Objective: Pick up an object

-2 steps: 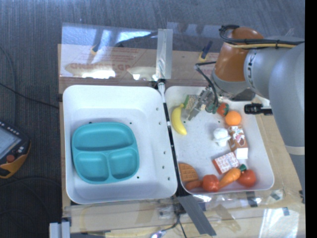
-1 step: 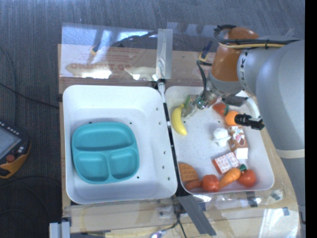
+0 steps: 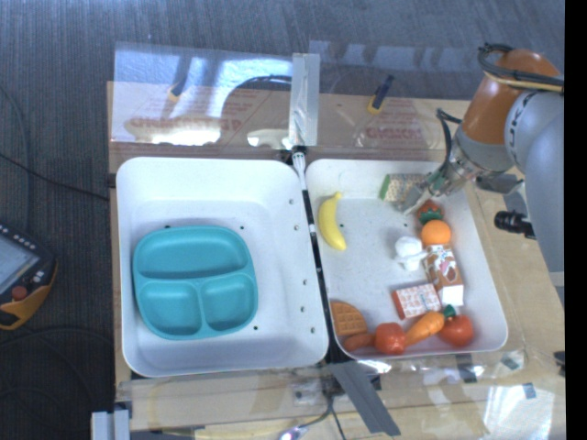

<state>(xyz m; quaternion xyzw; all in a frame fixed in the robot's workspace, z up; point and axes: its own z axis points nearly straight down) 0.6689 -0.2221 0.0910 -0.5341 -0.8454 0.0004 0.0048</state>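
On the surface (image 3: 83,356): two white bins side by side. Left bin (image 3: 197,177): one teal divided plate (image 3: 194,280). Right bin (image 3: 486,310): one banana (image 3: 331,223), one orange (image 3: 437,233), one carrot (image 3: 424,326), two tomatoes (image 3: 456,330). At the far right corner, gripper (image 3: 438,187) low over the items; grip impossible to tell.

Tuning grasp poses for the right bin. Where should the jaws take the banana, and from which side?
Take the banana across its middle, coming straight down from above. It lies flat, running top to bottom along the right bin's left wall, bowed toward that wall. The wall crowds one side, so the jaws should probably close across the narrow width mid-length, where the floor beside it looks bare.
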